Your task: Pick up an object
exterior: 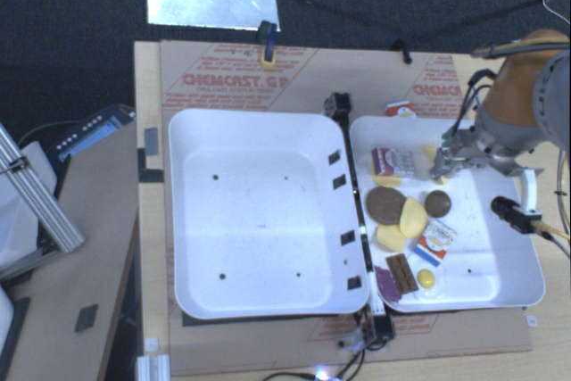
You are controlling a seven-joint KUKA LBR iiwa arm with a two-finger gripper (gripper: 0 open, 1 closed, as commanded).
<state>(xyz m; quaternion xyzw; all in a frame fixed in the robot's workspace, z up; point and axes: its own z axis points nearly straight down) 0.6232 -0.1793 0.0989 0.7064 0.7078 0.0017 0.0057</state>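
bins [259, 219]: smooth glossy white plastic | bench board [232, 76]: matt printed cardboard

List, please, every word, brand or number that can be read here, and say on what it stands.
"CHEMCAST GP", red print, partly readable, on the brown board behind the left bin.
The same red print on the board behind the right bin: too cut off to read.
Print on the red-and-white packet and on the small wrapper: too small to read.
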